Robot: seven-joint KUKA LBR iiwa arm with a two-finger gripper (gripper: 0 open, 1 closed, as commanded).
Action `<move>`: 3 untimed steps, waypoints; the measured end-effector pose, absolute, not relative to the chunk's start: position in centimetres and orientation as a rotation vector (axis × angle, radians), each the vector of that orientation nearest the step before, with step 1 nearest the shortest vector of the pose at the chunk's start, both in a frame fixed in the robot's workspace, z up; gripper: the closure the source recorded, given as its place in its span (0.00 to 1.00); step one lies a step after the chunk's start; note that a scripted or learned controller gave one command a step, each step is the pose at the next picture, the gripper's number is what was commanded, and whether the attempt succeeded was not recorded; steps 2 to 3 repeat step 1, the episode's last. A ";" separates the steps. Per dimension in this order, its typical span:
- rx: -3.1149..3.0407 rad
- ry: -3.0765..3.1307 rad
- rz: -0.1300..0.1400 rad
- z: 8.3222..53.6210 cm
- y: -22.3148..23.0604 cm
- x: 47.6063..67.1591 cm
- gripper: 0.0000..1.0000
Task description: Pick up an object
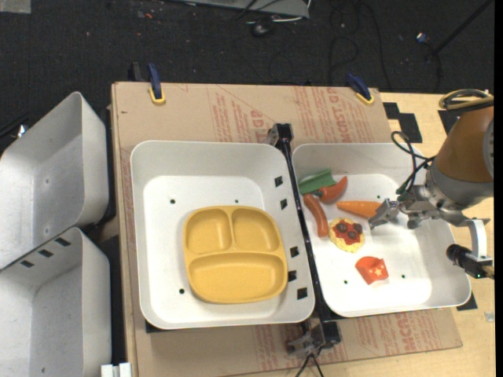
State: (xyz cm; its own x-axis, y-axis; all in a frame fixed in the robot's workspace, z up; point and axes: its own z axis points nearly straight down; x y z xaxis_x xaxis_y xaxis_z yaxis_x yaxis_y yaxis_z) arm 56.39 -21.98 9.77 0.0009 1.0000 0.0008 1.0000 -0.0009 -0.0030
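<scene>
1. the right bin (pixel 409 289) bears a cluster of small toy foods near its left wall: a green piece (pixel 315 181) at the top, a red-orange chili shape (pixel 335 188) just beside it, a long reddish sausage (pixel 317 214) lying lengthwise below, an orange carrot (pixel 360 208) pointing left, a round yellow piece with dark red toppings (pixel 347 234), and a red chunk (pixel 372 269) apart from the rest, nearer the front.
2. the left bin (pixel 149 210) holds a yellow divided plate (pixel 234 254) with three compartments, lying flat.
3. the arm (pixel 465 159) reaches in from the right, its orange band above the grey wrist, bent down over the right bin's right side.
4. the gripper (pixel 385 214) sits low, just beside the carrot's thick end; whether it is released or clenched i cannot tell, and nothing is seen in its grasp.
</scene>
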 end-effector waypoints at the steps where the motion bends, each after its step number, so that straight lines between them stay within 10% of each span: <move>1: -2.223 -2.222 -0.001 11.1 -22.0 56.5 1.00; 3: -2.223 -2.222 -0.001 11.1 -22.0 56.5 1.00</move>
